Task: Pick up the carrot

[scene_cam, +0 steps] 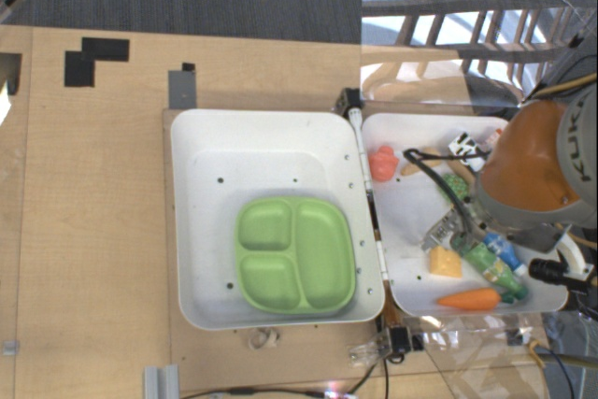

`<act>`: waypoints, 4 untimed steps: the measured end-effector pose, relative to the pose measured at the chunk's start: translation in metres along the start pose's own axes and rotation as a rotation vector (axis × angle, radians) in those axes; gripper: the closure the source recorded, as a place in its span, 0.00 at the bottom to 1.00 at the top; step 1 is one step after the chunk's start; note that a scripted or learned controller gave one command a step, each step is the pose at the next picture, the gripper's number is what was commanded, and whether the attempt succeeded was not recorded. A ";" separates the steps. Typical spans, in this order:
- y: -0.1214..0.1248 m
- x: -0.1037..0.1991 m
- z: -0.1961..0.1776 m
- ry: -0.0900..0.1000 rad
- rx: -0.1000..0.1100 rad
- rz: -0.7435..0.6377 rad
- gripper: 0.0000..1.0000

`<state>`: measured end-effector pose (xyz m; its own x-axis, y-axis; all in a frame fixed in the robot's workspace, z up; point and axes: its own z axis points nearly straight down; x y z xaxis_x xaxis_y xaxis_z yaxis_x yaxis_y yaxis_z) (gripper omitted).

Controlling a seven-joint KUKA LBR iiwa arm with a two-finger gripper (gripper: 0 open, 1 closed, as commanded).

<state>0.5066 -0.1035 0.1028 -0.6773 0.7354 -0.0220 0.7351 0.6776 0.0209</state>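
Carrot [468,299]: lies on its side at the near edge of the right bin [411,266], tip pointing toward the left bin [201,201], thick end against a green bottle [488,261].
Neighbours of the carrot: a yellow block [446,263] sits just behind it; a pink piece [383,163] lies well behind it, by the bin's far left side.
Plate [296,253]: green, three sections, in the left bin, well apart from the carrot.
Step in hand: reaching for the carrot, which is not yet grasped.
Doing it well: I judge the grip should cross the carrot's width near its middle, keeping off the bottle, the block and the bin wall.
End effector [448,227]: hangs above the bin floor behind the carrot, near the yellow block; apart or together, I cannot tell, and nothing is seen in its grip.
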 end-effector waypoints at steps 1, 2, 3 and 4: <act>0.041 0.057 -0.084 0.014 0.014 0.253 1.00; 0.039 0.056 -0.083 0.014 0.016 0.255 0.00; 0.021 0.044 -0.083 0.016 0.016 -0.026 0.00; 0.022 0.045 -0.083 0.016 0.015 -0.027 0.00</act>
<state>0.4899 -0.0558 0.1849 -0.6975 0.7166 -0.0063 0.7166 0.6975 0.0052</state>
